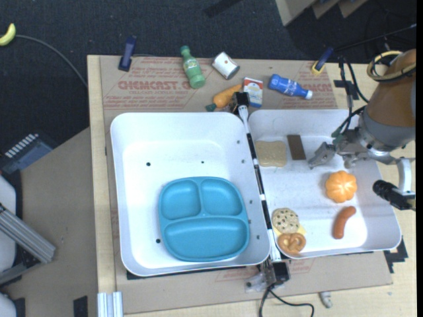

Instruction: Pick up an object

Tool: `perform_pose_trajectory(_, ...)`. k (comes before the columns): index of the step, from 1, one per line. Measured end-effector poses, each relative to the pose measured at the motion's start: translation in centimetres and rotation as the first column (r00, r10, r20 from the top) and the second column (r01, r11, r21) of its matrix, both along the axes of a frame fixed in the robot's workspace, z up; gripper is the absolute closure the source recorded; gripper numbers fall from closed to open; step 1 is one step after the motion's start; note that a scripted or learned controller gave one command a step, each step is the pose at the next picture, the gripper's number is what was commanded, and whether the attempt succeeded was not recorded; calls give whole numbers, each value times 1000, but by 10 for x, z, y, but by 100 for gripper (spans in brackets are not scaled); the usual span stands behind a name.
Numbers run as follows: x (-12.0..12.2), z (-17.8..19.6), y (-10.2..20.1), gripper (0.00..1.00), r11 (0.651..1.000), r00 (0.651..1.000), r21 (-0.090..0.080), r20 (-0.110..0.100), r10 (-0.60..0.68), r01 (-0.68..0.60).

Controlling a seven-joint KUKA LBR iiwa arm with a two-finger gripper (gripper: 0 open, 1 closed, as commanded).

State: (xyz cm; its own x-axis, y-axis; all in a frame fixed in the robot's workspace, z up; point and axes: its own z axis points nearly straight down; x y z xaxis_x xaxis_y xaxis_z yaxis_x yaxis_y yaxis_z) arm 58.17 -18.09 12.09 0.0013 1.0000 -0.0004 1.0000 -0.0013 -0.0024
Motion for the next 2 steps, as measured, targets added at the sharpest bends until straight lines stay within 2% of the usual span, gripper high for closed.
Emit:
perform_pose_trajectory(1, -43, -37, 6, 0, 1000, 1000, 1, 0, 1, -1)
perform_pose_trajectory(2, -86, -37, 23, 0, 1000, 1000, 2, 0, 1, -1)
